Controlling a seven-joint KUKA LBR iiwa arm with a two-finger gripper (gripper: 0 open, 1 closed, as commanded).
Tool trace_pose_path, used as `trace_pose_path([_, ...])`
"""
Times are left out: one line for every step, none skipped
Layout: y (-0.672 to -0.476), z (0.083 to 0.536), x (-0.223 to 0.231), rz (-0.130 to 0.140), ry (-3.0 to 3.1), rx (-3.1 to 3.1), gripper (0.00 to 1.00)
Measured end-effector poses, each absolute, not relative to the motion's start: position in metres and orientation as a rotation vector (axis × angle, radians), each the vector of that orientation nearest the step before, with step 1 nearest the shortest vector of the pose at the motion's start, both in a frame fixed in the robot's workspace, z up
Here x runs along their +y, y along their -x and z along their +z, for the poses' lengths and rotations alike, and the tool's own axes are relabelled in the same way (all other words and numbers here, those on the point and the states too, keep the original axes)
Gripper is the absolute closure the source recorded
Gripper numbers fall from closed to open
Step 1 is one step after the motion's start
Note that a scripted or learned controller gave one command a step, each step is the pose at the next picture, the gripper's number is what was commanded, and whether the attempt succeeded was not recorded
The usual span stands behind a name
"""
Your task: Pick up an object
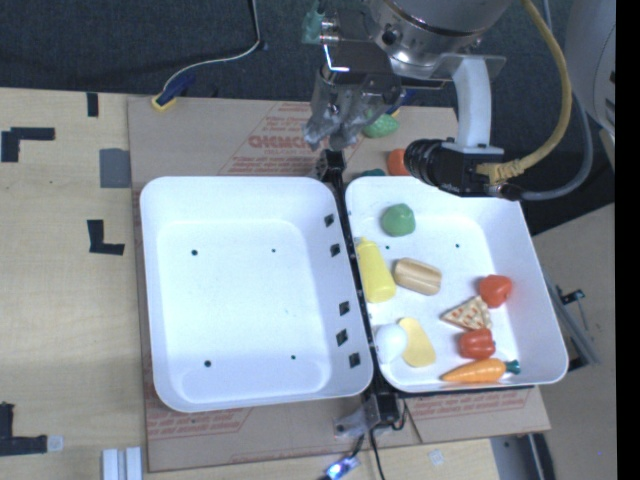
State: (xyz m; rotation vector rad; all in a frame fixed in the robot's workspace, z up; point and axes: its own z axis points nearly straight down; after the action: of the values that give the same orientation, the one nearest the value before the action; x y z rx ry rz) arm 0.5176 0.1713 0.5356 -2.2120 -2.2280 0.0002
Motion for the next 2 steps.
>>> trace_pose_path([-0.482, 0.535, 0.205, 0.002, 2.213, -2.227, 1.00])
trace_pose_path([-0.483, 0.534, 0.235, 0.002, 2.216, -2.225, 1.00])
